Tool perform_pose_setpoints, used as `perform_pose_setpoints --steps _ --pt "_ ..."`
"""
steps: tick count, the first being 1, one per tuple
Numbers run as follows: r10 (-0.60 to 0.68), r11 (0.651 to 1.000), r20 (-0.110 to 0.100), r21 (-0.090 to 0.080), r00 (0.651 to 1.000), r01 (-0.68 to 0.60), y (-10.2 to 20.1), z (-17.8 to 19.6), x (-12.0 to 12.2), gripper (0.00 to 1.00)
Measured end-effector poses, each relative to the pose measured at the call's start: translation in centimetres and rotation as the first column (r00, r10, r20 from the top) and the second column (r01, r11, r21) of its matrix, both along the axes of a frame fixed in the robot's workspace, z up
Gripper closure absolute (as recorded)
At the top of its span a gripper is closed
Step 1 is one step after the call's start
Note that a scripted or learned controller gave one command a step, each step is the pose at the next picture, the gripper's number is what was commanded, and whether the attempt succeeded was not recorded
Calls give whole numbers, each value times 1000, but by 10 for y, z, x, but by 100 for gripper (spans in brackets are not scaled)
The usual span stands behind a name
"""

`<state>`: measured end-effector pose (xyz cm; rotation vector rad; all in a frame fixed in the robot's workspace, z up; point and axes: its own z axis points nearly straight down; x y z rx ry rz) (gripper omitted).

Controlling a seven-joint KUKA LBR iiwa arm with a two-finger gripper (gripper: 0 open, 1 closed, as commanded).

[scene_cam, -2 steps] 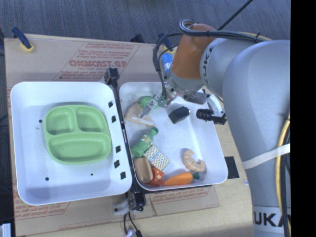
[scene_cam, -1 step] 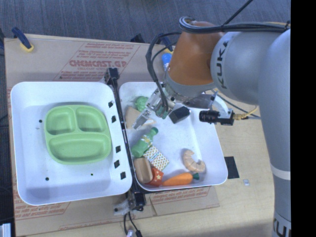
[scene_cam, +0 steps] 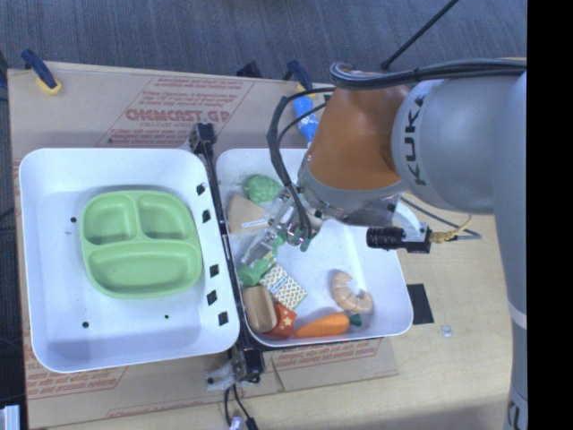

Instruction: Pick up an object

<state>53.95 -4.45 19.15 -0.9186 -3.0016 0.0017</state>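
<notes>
1. Carrot (scene_cam: 322, 326), orange with a green end, lies along the near wall of the right bin (scene_cam: 394, 280), one of several loose objects there.
2. Just left of it sits a red piece (scene_cam: 283, 322), touching a tan bun-like item (scene_cam: 259, 306) in the bin's near left corner.
3. A pale curled piece (scene_cam: 350, 292), shrimp-like, rests just beyond the carrot, toward the right wall.
4. A checkered packet (scene_cam: 287, 286) lies flat beyond the bun, with a green item (scene_cam: 253, 268) beside it against the left wall.
5. The gripper (scene_cam: 288, 231) hangs low over the middle of the right bin, just beyond the green item and the packet. Whether it is released or clenched cannot be told, and nothing is seen in its grasp.
6. A tan flat piece (scene_cam: 240, 211) and a round green lump (scene_cam: 262, 188) lie in the far left part of the same bin.
7. The left bin (scene_cam: 45, 321) holds a green divided plate (scene_cam: 141, 243), lying flat near its middle.
8. The arm (scene_cam: 448, 133), grey with an orange band, reaches over the right bin's far side.
9. Both bins sit on a cardboard sheet (scene_cam: 170, 110), with a blue clamp (scene_cam: 41, 70) at its far left corner.
</notes>
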Motion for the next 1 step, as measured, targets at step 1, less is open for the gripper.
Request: perform_pose_setpoints --steps 1 --pt "409 912 -1 1 912 -409 36 0 -31 0"
